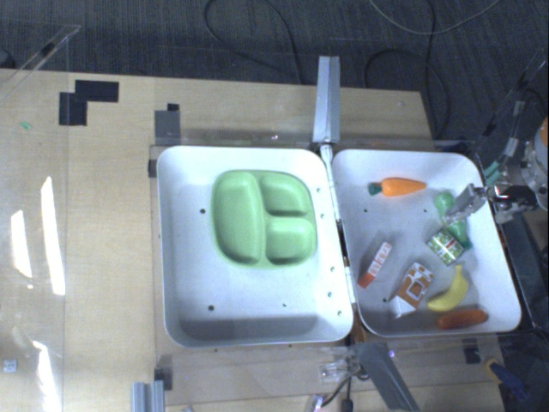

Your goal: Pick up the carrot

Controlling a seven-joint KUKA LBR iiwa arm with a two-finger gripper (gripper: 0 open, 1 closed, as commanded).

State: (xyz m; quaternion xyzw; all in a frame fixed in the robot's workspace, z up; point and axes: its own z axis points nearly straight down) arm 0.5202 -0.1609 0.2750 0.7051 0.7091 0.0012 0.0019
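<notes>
The orange carrot (pixel 399 187), with a small green top at its left end, lies on its side near the far edge of the right bin (pixel 369 312). My gripper (pixel 467 204) comes in from the right edge of that bin, to the right of the carrot and slightly nearer the camera. It is apart from the carrot and hangs over a green item (pixel 443 202) and a small green can (pixel 446 246).
Also in the right bin are a yellow banana (pixel 452 291), a red sausage-like piece (pixel 461 318), a small carton (pixel 413 283) and a red and white stick (pixel 375 264). The left bin (pixel 184 256) holds a green divided plate (pixel 262 217).
</notes>
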